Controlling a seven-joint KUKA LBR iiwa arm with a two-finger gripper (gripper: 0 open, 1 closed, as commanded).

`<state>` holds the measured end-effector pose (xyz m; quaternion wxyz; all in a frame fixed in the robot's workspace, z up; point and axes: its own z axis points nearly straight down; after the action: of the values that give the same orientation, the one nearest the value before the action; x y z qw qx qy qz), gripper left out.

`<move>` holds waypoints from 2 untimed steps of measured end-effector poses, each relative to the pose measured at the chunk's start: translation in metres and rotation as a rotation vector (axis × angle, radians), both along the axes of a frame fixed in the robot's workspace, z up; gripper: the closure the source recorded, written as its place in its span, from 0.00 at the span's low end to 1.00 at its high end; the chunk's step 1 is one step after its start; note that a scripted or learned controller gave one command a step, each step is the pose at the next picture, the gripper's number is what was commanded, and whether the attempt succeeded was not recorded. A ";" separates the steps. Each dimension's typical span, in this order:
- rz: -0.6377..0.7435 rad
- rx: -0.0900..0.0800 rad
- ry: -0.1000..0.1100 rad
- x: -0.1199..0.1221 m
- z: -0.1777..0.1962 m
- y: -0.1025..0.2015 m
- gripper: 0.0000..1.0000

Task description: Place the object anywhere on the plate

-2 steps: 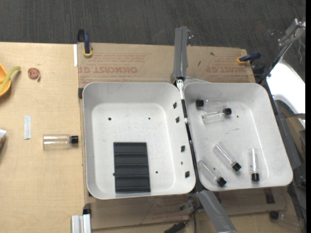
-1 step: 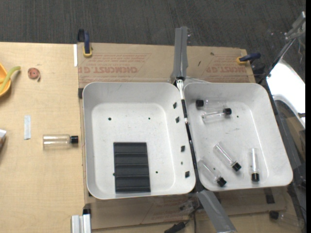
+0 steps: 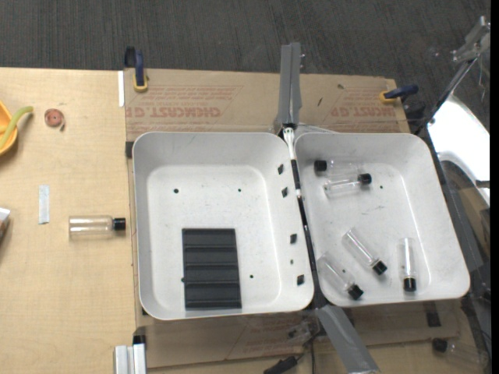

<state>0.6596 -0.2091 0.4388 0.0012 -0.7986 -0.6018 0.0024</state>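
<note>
A black ribbed plate (image 3: 210,269) lies flat in the left bin (image 3: 156,178), near its front wall. In the right bin (image 3: 421,170) lie several clear vials with black caps. One vial (image 3: 347,184) rests near the back, next to a small black cap (image 3: 320,165). Another vial (image 3: 362,252) lies at a slant in the middle. A third vial (image 3: 406,263) lies by the front right corner, and one more vial (image 3: 341,279) sits at the front left.
On the wooden bench left of the bins lie a clear vial (image 3: 95,224), a small white strip (image 3: 44,205), a red disc (image 3: 53,117) and an orange bowl (image 3: 6,127). Clamps (image 3: 136,68) hold the cardboard behind the bins. A white rounded shape (image 3: 461,135) stands at the right edge.
</note>
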 end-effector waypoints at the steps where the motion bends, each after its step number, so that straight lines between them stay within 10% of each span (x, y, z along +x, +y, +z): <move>1: -0.099 -0.001 -0.002 0.000 0.001 -0.003 0.00; 2: -0.281 -0.001 -0.001 0.000 -0.002 0.055 0.00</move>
<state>0.6593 -0.1536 0.4364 0.0009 -0.8751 -0.4839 0.0022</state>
